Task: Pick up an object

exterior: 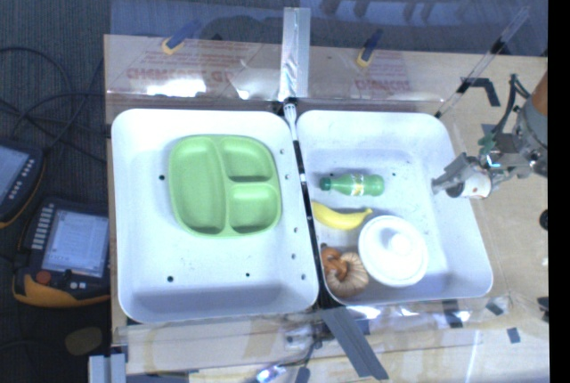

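Hovering over the right white bin's [441, 127] right rim, two-finger gripper [452, 183], state impossible to tell, apart from green plastic bottle [353, 185], yellow banana [339, 215], white round bowl [393, 249], brown pastry [345, 270].

A single camera sits high above the table [517, 283], looking down at a slant. It takes in both white bins whole, the left bin [134, 283] and the right bin [463, 274], with dark floor [53, 16] beyond. The arm [521, 145] enters from the right edge.
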